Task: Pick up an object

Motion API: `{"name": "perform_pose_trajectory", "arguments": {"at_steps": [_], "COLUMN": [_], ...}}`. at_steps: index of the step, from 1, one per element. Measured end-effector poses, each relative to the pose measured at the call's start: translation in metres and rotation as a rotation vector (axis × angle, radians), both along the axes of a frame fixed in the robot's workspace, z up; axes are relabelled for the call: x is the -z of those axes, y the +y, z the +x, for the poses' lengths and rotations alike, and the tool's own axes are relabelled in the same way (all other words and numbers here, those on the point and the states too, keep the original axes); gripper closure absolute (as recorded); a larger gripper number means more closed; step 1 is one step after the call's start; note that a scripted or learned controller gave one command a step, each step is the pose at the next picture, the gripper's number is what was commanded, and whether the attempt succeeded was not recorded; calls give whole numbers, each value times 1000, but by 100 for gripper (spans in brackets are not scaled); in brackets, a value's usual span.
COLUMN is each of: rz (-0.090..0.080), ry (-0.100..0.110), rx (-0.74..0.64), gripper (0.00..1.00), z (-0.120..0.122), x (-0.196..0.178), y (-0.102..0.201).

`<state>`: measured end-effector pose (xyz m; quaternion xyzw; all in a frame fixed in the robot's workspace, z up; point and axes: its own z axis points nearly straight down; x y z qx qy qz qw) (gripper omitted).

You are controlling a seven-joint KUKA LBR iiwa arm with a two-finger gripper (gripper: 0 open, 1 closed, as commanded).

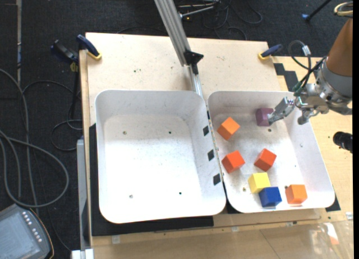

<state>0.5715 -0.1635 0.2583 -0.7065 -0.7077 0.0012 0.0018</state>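
Observation:
Several cubes lie in the right bin (314,157). A purple cube (262,116) sits near the back, with an orange cube (228,128) to its left. Two red-orange cubes (233,161) (266,158) rest mid-bin. Along the front are a yellow cube (258,182), a blue cube (270,197) touching it, and an orange cube (296,194). My gripper (291,118) hangs over the bin's back right, open, with nothing between its fingers. Its left finger (278,114) is right beside the purple cube's right face.
The left bin (112,140) adjoins the right one along a shared rim. A slanted metal pole (171,19) rises from the back of that rim. Blue-and-yellow clamps (90,47) (269,52) grip the board's back corners. Cables trail around my wrist.

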Motion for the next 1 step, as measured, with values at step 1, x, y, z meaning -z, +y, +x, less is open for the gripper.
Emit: {"name": "perform_pose_trajectory", "arguments": {"at_steps": [1], "rz": [-1], "ry": [-4], "rx": [0], "gripper": [0], "z": [1], "x": [-2], "y": [0]}}
